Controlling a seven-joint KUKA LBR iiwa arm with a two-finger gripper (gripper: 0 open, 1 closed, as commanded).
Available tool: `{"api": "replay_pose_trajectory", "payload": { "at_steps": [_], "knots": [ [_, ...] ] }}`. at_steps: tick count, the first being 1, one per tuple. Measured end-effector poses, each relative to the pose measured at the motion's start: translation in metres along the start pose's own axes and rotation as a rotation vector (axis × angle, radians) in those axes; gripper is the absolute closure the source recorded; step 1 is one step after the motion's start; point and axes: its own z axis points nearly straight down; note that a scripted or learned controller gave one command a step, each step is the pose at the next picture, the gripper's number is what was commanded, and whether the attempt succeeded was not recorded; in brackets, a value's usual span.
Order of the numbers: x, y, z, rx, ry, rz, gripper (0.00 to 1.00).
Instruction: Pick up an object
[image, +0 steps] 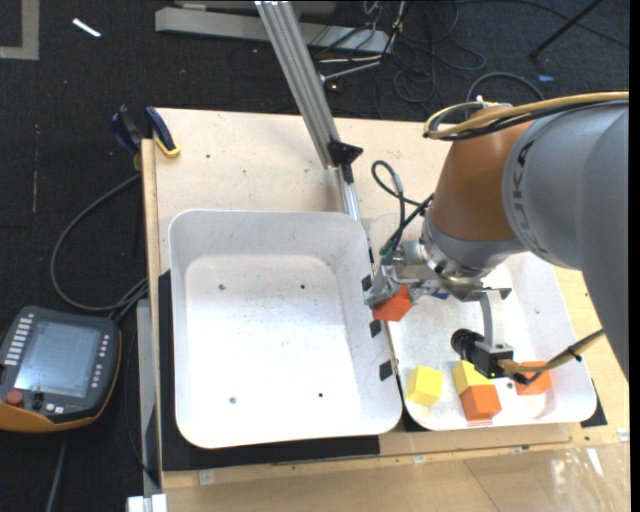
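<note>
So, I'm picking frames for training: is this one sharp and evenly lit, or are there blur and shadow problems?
Camera view: mostly sharp, light even. The arm looms large and soft-edged near the lens. The left bin is bright but keeps its speckles. The orange block at the gripper and the yellow block read clearly, with soft shadows.

Two white bins (265, 325) (560, 300) – three orange blocks (392, 306) (481, 401) (533, 380), two yellow blocks (425, 385) (465, 375)

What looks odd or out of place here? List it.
One thing: an orange block sits at the gripper, up over the seam between the left bin and right bin, not lying with the others. The yellow block, second orange block and the rest lie in the right bin. Nothing looks spilled or damaged.
</note>
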Motion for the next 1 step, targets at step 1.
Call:
{"api": "replay_pose_trajectory", "payload": {
  "at_steps": [1],
  "knots": [
    [0.0757, 0.0418, 0.0073, -0.005, -0.001, -0.001, 1.00]
  ]
}}
